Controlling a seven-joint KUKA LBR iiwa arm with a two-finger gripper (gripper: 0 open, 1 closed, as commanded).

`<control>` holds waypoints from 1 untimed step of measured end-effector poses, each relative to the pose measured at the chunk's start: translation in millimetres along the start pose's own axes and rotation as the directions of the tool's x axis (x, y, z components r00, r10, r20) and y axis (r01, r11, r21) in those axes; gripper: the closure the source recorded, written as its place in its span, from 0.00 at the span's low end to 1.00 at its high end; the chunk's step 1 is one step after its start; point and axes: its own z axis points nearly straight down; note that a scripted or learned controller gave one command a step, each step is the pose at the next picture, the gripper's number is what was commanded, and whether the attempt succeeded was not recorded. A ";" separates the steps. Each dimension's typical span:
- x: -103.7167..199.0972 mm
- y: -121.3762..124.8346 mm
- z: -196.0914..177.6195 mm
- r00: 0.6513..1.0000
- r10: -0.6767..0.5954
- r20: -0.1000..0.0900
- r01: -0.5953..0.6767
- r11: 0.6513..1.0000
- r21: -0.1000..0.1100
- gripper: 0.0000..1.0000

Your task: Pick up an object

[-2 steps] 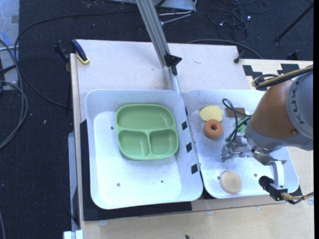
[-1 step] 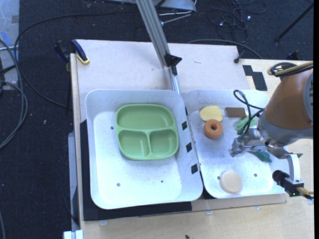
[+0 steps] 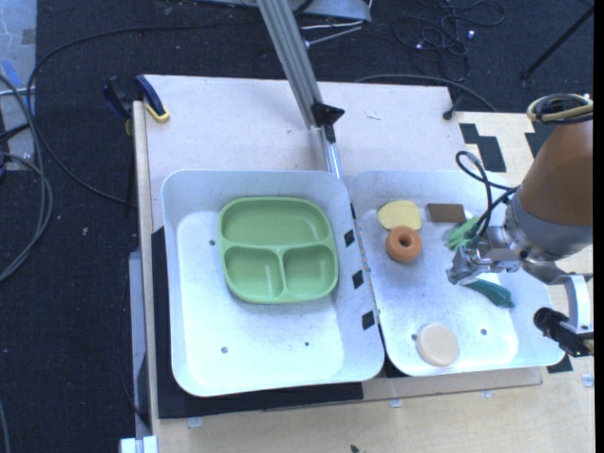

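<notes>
From my seat at the remote station, I see the grey arm with its orange band (image 3: 564, 182) reaching in from the right, its two-finger gripper (image 3: 469, 264) low over the right white bin (image 3: 396, 352). I cannot tell how the gripper is set, because the metal parts at its tip blur together against the bin floor.

Several candidates for picking lie in that right bin. A teal-green elongated plastic piece (image 3: 494, 292) sits just beside the gripper tip, on its lower right side, partly under the wrist. A lighter green scrap (image 3: 460, 236) shows just above the tip, close against the cables. A small brown rectangular block (image 3: 445, 212) lies near the bin's upper part, up and to the left of the gripper. Left of that is a yellow rounded soft-looking object (image 3: 399, 215), and touching its lower edge is an orange ring-shaped toy doughnut (image 3: 404, 244); both are apart from the gripper, toward the bin's left side. A pale beige round disc (image 3: 438, 344) rests near the bin's bottom edge, below and left of the tip.

The left white bin (image 3: 198, 347) holds a light green plastic divided plate with three compartments (image 3: 279, 249), lying flat in its upper half.
</notes>
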 end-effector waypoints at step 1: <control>-0.2 1.6 -44.5 1.000 -0.001 0.000 0.001 1.000 -0.001 1.00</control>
